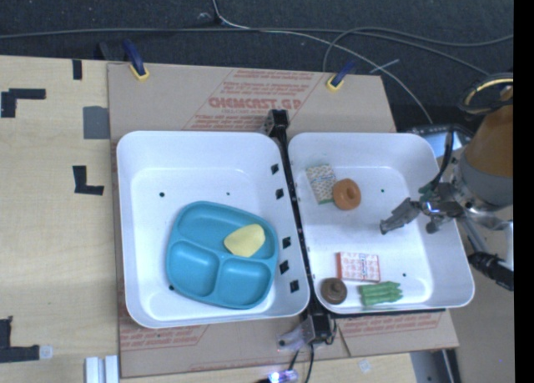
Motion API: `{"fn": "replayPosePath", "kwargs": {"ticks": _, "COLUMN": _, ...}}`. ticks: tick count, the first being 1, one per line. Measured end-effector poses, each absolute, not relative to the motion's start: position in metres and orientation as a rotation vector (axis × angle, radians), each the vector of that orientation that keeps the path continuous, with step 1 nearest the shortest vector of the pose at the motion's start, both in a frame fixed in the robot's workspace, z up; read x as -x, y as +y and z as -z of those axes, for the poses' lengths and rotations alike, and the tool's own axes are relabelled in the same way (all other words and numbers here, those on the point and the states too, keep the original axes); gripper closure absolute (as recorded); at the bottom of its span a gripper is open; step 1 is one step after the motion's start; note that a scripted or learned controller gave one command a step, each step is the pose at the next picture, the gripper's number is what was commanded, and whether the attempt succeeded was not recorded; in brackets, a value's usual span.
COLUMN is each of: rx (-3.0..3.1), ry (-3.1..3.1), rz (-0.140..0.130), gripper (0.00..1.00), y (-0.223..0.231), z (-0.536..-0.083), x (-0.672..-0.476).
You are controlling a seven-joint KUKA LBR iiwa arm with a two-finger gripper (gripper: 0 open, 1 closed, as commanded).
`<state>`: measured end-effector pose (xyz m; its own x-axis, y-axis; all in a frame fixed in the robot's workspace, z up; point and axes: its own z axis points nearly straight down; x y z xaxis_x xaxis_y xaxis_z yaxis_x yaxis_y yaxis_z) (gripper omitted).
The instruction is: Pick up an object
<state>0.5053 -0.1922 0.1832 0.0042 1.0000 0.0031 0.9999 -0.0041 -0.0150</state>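
On the cardboard-covered bench [250,98], 2 white bins sit side by side; the gripper [409,214] hangs over the right bin [417,149], fingers spread, empty, apparently poised for the doughnut [346,194].

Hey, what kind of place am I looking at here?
Probably a robotics lab's grasping test bench: a robot arm reaching over two white bins of toy items, cardboard clamped beneath, cables trailing across a dark floor.

I see the gripper [410,216] over the right bin [421,153], near its right wall, fingers [396,221] apart with nothing between them. A doughnut [346,194], a small packet [320,183], a red-and-white card [359,267], a green bundle [380,293] and a brown disc [334,291] lie below. The left bin [142,156] holds a blue tray [219,256] carrying a yellow lump [244,241].
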Motion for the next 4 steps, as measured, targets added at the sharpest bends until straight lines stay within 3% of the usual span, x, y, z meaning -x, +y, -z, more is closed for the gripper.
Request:
{"fn": "replayPosePath", "kwargs": {"ticks": 1, "rx": 2.22, "ry": -2.221, "rz": -0.002, "gripper": 0.0, "y": -0.192, "z": -0.191, "x": -0.509}}
{"fn": "replayPosePath", "kwargs": {"ticks": 3, "rx": 2.221, "ry": -2.224, "rz": -0.003, "gripper": 0.0, "y": -0.193, "z": -0.084, "x": -0.518}}
{"fn": "replayPosePath", "kwargs": {"ticks": 4, "rx": 2.223, "ry": -2.225, "rz": 0.0, "gripper": 1.0, "y": -0.193, "z": -0.097, "x": -0.519}}
